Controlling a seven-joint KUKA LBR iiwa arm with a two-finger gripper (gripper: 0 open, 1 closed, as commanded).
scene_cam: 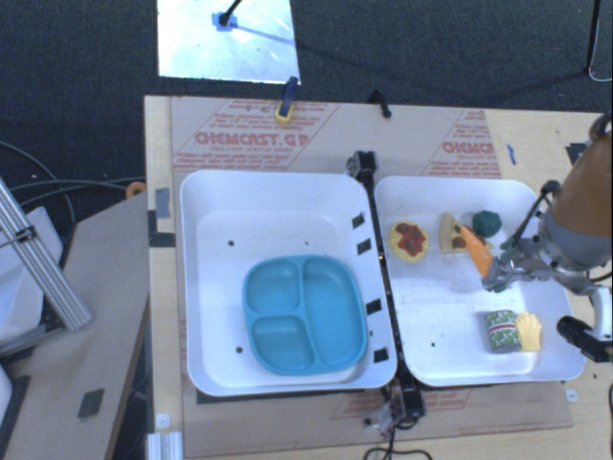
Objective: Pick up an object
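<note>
Pincer (495, 278), fingertips blurred, opening indiscernible; orange carrot-shaped plastic toy (474, 246) lies just above-left, contact cannot be told.

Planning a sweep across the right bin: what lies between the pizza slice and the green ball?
In the camera view, a beige bread-like piece and the upper end of an orange carrot lie between the pizza slice and the green ball.
</note>
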